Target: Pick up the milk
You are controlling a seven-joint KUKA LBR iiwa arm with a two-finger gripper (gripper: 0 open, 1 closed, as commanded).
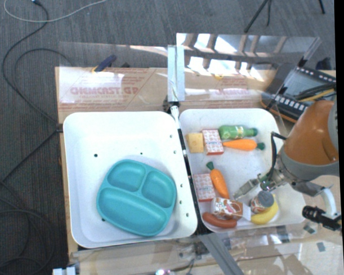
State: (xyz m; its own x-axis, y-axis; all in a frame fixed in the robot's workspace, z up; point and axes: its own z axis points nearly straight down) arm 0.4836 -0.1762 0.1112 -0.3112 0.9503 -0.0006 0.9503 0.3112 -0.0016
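**Milk carton lay toward the near edge of the right bin, to the left of the pincer.**

The milk (227, 207), a small red-and-white carton lying flat, was seen close to the right bin's (262, 117) near edge, touching a sausage (219, 220) on its near side and just beside a banana (265, 214). The pincer (263, 188) was hung over the bin's near right corner, above the banana, so the carton lay just to its left and slightly nearer the near edge. The carton's long axis appeared to run roughly along that near edge, though its outline was too blurred for certainty. How far the pincer stood open could not be told; nothing was seen held. A carrot (219, 183) lay just beyond the carton. The wrist was partly hidden by the orange band (313, 136).
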